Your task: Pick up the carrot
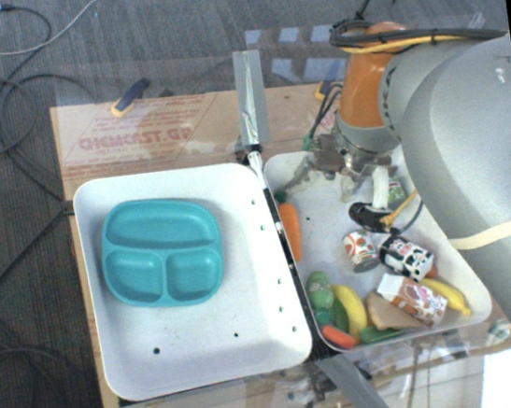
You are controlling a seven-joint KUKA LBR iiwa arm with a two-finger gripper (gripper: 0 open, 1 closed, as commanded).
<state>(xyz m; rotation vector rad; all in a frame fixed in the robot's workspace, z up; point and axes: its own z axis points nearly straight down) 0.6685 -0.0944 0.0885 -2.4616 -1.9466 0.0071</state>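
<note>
The grey arm's gripper (340, 166) hovers near the slim orange carrot (290, 228) against the right white bin's wall (292, 269), finger state unclear.

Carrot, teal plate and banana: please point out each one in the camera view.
carrot (290, 227), camera view, middle of its orange body
teal plate (161, 251), camera view, ridge between its compartments
banana (350, 307), camera view, middle of its curve
</note>
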